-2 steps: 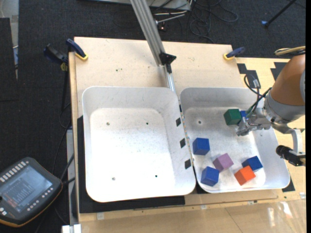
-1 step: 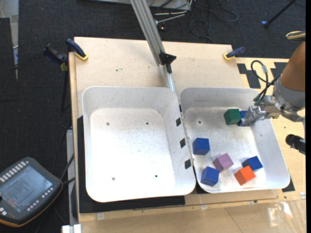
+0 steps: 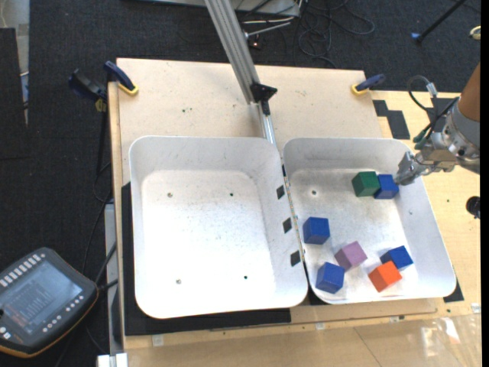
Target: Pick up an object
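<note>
Nothing lifted yet; grasping and raising left to do. Nearest in the right bin [image 3: 437, 245]: orange cube [image 3: 384, 276], blue cubes [image 3: 330, 277], purple cube [image 3: 351, 254]; farther back, green cube [image 3: 366, 183] touching another blue cube [image 3: 386, 187]. Beside that, the gripper [image 3: 409, 168], claw state impossible to tell.

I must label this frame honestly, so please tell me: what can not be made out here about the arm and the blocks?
- Gripper, camera view: too small and blurred to tell whether its fingers are open or shut, or whether it touches the small blue cube beside the green cube.
- Grey arm: cut off by the right edge.
- Blue cube by the orange cube: partly overlapped, so contact is unclear.
</note>
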`<state>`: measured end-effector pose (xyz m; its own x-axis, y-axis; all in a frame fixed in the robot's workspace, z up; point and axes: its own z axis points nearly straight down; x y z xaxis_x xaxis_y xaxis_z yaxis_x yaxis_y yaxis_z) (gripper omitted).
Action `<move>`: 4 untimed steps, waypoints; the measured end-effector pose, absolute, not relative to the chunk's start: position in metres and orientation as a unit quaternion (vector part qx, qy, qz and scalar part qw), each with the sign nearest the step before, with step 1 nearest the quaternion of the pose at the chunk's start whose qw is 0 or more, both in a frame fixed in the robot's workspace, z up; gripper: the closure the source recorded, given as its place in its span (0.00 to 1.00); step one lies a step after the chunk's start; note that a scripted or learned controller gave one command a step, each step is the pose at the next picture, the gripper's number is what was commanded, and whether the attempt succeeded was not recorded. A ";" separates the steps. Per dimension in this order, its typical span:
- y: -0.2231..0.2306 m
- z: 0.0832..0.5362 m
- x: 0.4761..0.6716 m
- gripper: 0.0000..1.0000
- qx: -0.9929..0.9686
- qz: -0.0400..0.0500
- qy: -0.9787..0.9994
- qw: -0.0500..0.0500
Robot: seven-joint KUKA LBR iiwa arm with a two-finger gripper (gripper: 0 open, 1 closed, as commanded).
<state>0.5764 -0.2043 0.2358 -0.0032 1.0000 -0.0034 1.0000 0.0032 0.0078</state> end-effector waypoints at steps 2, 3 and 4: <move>-0.106 0.232 0.551 1.00 0.704 0.000 0.710 -0.001; -0.052 0.243 0.539 1.00 0.704 0.001 0.710 -0.001; 0.001 0.250 0.529 1.00 0.704 0.001 0.710 -0.001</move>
<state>0.5291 0.0006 0.2497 -0.0090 1.0000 0.0018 1.0000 0.0090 -0.0003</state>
